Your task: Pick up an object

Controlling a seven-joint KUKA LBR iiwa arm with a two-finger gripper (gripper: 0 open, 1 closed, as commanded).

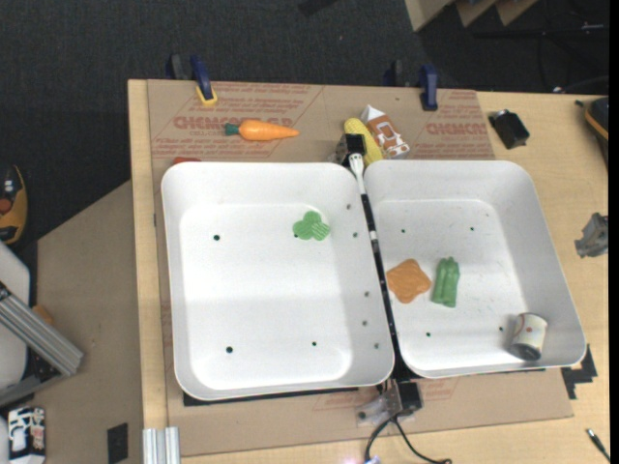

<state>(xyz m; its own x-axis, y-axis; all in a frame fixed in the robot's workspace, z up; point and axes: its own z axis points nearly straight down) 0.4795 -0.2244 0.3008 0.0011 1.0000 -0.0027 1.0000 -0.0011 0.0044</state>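
A: What is there to pick up?

B: The right bin [542, 230] has three candidates. A flat orange waffle-like piece [408, 281] lies near its left wall, with a green ribbed bottle-shaped toy [445, 282] just beside it on the right. A small white cup with a dark rim [528, 334] lies tipped on its side in the near right corner. The left bin [193, 288] has one thing, a small green leafy clump [310, 226] near its far right part.

A: And the gripper?

B: I cannot tell its state from this picture, so nothing is in hand yet.

A: What could go wrong?

B: My guess is that the orange piece and the green toy sit so close that fingers coming down on one could nudge the other or catch both. The orange piece also looks flat, so fingers may slide over it. The cup is rounded and on its side, so it could roll away, and the bin's sloped corner wall crowds it.

A: Anything else around?

B: Outside the bins, on the brown board [145, 162], an orange toy carrot [263, 131] lies at the far edge, and a yellow banana-like toy [358, 135] with a small orange-and-white packet [386, 135] sits by the seam between the bins. Two blue clamps [204, 80] hold the board's far edge. None of these block the bins.
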